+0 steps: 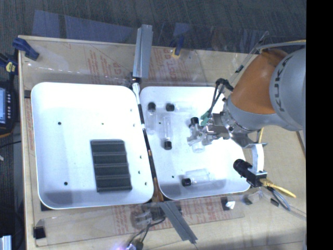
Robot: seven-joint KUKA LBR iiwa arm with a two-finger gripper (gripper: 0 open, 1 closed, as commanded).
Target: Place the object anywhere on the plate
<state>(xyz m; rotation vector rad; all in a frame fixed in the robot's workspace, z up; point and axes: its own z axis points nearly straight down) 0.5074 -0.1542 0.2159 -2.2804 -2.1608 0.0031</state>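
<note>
The arm (270, 95) reached in from the right of the frame, its gripper (200, 134) low over the middle of the right bin (177, 189). Whether it gripped anything could not be told. Several small clear bottles with black caps lay scattered in that bin: one at centre (167, 134), one near the lower edge (195, 178). In the left bin (47, 98), the dark ridged plate (111, 165) sat toward the lower middle.
</note>
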